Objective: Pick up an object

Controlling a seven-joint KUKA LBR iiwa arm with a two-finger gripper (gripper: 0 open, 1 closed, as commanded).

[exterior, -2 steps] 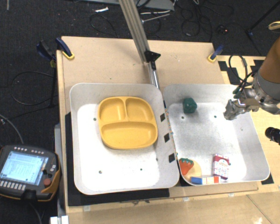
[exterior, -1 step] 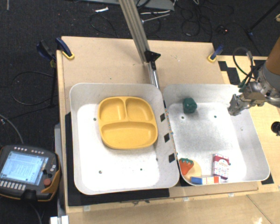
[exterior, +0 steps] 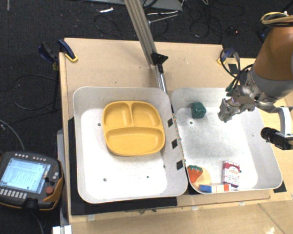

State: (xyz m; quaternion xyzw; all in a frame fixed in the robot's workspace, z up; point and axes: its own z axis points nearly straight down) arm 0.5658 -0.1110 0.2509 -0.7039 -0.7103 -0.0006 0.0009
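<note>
In the right bin [exterior: 263,145] a dark green block [exterior: 198,110] lies near the far left corner. Along the near edge sit a strawberry-like toy [exterior: 195,172], a small orange and blue piece [exterior: 205,187], and a red and white packet [exterior: 231,173]. My gripper [exterior: 225,114] hangs over the far part of the right bin, a short way right of the green block, with nothing seen between its fingers. A yellow divided plate [exterior: 134,127] rests in the left bin [exterior: 88,179].
A slanted metal pole [exterior: 145,28] rises from the bench behind the bins. Dark clips [exterior: 175,143] line the seam between the bins. A teach pendant [exterior: 24,178] lies on the floor at the left, amid cables.
</note>
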